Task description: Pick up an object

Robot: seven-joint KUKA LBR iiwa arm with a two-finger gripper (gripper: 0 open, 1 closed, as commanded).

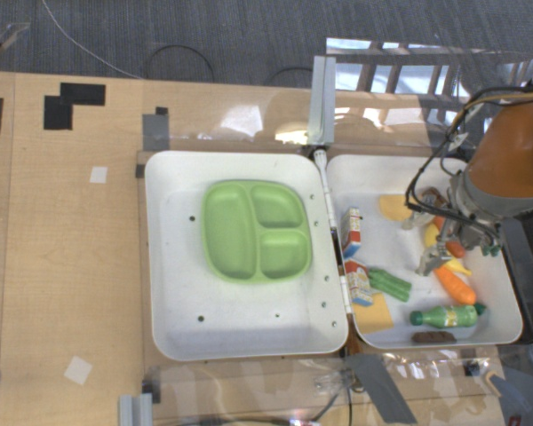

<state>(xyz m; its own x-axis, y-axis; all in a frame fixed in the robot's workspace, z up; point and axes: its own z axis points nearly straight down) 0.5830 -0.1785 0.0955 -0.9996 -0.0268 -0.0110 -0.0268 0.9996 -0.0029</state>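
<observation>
Orange band: you see it on the arm (513, 153) at the right, above the wrist, which hangs over the right bin (515, 322).
Claw: the claw (444, 257) sits low in the right bin, among the objects. You cannot tell whether it is apart, together or clamped on anything; cables and the wrist body clutter that spot.
Nearest object: an orange carrot-shaped piece (456, 284) lies just beside the claw, toward the near side. A small yellow piece (457, 266) lies touching or nearly touching the same spot; which of them the claw addresses is unclear.
Other candidates, right bin: a green bottle (446, 317) lies on its side near the front wall, with a dark brown item (433, 336) just in front of it. A yellow disc-like piece (393, 207) lies toward the back. A green pod-shaped item (388, 283), a tan flat square (374, 312) and two small red-and-white packets (353, 227) lie along the left wall.
Left bin: the left bin (173, 327) carries a green divided plate (255, 230).
Counter: the wooden counter (62, 273) bears both bins side by side.
Progress: judge the task as not yet done. No object is visibly lifted clear of the bin floor.
Remaining: a confirmed grip on one object, then a lift out of the clutter.
Risk: neighbouring pieces lie close, so the grip may catch two or slip.
</observation>
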